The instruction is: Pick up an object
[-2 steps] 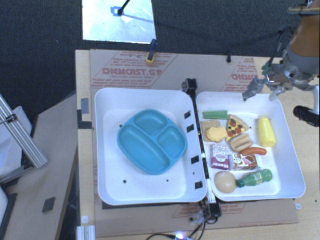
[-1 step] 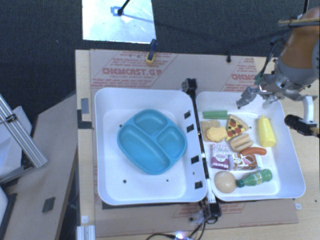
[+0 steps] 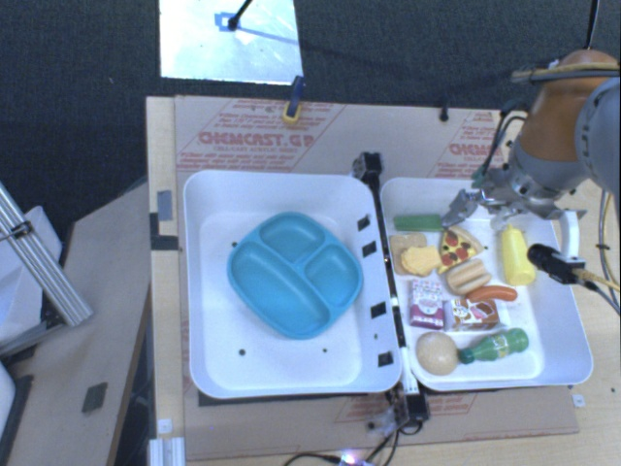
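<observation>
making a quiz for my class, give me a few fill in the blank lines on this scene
1. The blue tray lies in the ____ bin.
2. The green bottle lies on its ____.
3. The mustard bottle is coloured ____.
4. The gripper hovers over the ____ bin.

Missing words: left; side; yellow; right

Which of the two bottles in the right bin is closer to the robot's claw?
The yellow bottle, standing near the gripper. The green bottle lies at the bin's front.
</observation>
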